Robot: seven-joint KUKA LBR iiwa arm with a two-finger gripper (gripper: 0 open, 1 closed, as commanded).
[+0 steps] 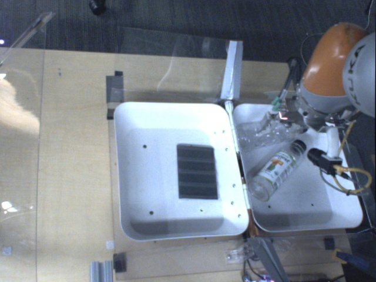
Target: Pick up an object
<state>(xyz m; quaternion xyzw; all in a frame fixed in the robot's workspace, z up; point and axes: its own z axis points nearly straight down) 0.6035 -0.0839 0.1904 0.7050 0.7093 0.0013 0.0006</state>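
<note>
Here, tan bench point(70, 175), 2 white bins point(135, 157), dark carpet point(176, 4)

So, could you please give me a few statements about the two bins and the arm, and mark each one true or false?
1. A dark ribbed rectangular pad lies in the left bin. True.
2. The clear plastic bottle stands upright in the right bin. False: it lies on its side, its dark cap toward the arm.
3. The bottle is in the same bin as the pad. False: the bottle is in the right bin and the pad in the left one.
4. The arm's orange band sits over the right bin's far corner. True.
5. The bottle carries a label with green and orange print. True.
</note>
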